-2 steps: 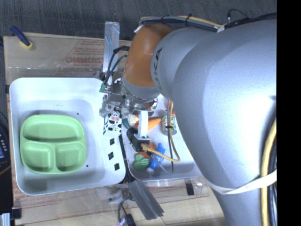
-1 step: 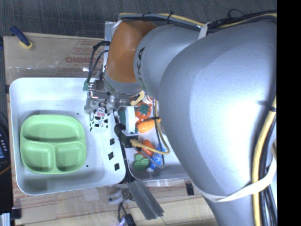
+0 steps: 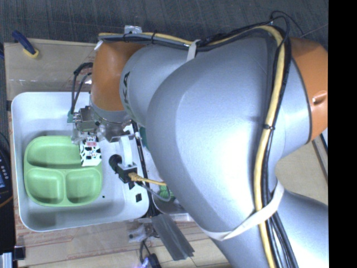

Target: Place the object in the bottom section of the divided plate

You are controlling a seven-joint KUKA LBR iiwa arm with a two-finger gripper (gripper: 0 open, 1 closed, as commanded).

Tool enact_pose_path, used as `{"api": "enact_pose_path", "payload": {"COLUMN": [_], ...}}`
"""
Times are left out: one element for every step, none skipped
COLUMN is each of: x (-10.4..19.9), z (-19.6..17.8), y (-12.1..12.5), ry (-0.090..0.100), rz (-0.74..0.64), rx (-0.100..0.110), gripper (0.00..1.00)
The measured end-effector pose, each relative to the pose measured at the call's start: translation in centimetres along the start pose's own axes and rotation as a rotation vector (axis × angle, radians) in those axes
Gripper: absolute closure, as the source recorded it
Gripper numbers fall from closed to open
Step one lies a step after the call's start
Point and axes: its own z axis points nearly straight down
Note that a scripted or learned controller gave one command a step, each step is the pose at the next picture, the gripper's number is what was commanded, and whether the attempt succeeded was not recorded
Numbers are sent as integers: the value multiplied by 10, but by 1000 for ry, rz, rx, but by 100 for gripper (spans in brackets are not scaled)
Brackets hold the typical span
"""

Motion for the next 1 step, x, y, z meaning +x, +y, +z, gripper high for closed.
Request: {"api": "enact_pose_path", "payload": {"x": [0], "z": [-1], "y": [1], "ry": [0], "rz": [0], "rx": [-3], "gripper": [0]}}
